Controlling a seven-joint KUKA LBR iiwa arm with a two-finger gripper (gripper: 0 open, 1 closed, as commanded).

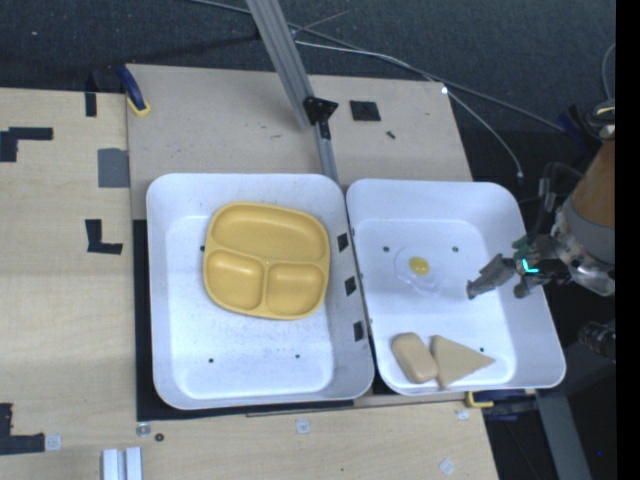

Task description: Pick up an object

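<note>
In the right bin (440, 203) a small clear lid with a yellow centre (418, 267) lies near the middle. Two tan pieces rest at the bin's front: a rounded block (411, 356) and a wedge (459, 359), touching each other. My gripper (500, 280) hangs over the bin's right side, its two dark fingers spread apart with nothing between them. It is to the right of the lid and above the wedge in the view. The left bin (180, 368) holds a yellow divided plate (267, 259).
A grey pole (283, 48) slants down from the top to a black clamp (320, 109) behind the bins. Cables run across the dark floor at the back. The arm's wrist (590, 228) stands at the right bin's right rim.
</note>
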